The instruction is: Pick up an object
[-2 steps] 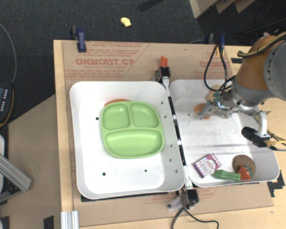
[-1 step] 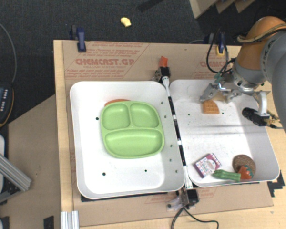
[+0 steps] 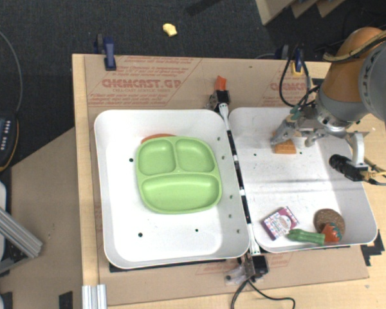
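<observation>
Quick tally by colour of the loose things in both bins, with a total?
Green: 2, the plate and the green stick
Tan: 1, the wedge at the gripper
Pink: 1, the packet
Brown: 1, the round piece
Orange: 1, the sliver behind the plate
Total: 6

Lighting: bright, even, from overhead; white bins (image 3: pixel 116 192) near overexposure, the dark floor (image 3: pixel 32 50) far left underexposed. Shadows: soft, short, beneath the arm (image 3: pixel 354 82). Focus: moderately sharp, slight softness overall.
</observation>
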Controlling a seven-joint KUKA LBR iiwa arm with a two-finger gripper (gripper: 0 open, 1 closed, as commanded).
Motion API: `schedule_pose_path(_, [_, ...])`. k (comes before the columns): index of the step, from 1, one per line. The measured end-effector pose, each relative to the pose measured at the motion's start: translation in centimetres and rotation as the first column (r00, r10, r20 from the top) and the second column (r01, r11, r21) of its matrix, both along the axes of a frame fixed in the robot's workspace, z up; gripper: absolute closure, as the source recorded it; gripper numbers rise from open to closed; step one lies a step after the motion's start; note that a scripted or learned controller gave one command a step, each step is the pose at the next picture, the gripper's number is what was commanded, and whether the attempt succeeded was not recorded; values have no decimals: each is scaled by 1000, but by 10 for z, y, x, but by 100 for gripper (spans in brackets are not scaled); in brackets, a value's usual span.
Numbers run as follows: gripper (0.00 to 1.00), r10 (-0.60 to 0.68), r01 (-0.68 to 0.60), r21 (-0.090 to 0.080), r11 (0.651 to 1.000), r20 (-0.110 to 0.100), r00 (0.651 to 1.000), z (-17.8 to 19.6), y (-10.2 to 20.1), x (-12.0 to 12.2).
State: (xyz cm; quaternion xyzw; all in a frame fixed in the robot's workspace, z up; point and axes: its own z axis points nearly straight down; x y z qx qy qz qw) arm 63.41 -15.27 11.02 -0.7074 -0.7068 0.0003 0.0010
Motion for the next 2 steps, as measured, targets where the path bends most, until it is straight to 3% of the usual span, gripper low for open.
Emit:
schedule_pose_path(1, [0,2,-2,0,1000,-1,1000,-27,8,9])
schedule_pose_path(2, [100,3,-3,-2,1000,4,1000,-14,8,10])
